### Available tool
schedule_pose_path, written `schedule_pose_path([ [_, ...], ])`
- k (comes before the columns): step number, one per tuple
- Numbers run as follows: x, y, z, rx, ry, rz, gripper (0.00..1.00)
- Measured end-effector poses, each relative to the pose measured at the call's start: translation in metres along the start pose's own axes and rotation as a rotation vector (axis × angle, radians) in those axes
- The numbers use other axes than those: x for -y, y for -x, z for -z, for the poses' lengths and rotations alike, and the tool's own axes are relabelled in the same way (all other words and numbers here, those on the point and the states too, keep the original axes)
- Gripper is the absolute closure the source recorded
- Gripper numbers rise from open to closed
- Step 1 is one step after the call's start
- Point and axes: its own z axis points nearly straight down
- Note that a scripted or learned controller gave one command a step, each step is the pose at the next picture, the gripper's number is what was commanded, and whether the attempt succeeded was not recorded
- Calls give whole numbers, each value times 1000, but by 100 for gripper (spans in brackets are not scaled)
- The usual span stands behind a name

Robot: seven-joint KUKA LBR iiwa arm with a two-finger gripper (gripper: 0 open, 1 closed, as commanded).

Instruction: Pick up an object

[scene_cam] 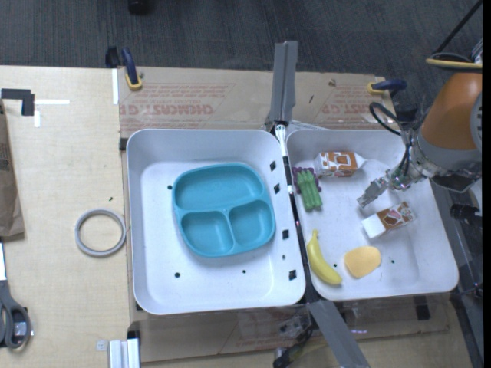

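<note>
White-and-brown carton (389, 220) lies just below the open, empty tool (373, 194).

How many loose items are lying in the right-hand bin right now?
5: a small carton at the back, a green item by the left wall, a banana front left, a yellow round piece beside it, another small carton mid-right. None looks hidden.

Glossy white plastic on both bins (146, 228), smooth teal plastic on the divided tray (222, 209), matt pale wood across the surface (61, 159), bare metal glinting at the end effector (374, 192).
</note>
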Motion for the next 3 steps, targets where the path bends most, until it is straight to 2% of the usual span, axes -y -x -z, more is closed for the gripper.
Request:
schedule_pose_path([
  [1,-1,1,10,3,3,-2,100],
  [2,-12,-8,0,0,2,-84,100],
  [3,-12,-8,0,0,2,-84,0],
])
